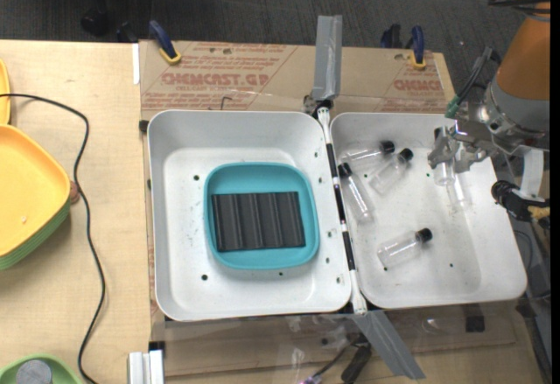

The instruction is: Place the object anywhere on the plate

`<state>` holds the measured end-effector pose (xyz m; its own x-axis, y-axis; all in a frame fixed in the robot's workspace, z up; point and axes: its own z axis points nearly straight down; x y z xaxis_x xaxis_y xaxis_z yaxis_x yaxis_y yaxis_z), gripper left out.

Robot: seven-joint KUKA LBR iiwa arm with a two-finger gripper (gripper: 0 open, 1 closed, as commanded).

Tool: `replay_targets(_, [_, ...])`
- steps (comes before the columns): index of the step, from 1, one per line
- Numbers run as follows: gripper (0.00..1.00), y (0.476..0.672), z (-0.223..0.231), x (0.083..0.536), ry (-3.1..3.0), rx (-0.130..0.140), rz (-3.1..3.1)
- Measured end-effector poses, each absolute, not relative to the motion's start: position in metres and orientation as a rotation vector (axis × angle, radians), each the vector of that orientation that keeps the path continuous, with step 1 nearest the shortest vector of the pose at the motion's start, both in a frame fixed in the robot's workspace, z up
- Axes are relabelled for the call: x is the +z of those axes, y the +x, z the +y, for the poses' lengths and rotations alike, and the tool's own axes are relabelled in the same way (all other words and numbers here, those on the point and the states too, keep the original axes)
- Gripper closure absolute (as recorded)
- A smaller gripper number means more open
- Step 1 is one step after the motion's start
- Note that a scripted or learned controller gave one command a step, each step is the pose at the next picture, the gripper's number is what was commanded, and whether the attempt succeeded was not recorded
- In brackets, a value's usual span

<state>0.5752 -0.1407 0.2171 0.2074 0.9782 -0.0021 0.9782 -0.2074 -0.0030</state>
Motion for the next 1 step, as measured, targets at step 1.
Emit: replay_targets(1, [0.00,0.5753,-0.1407,0.2172,-2.440,0.005,-1.977])
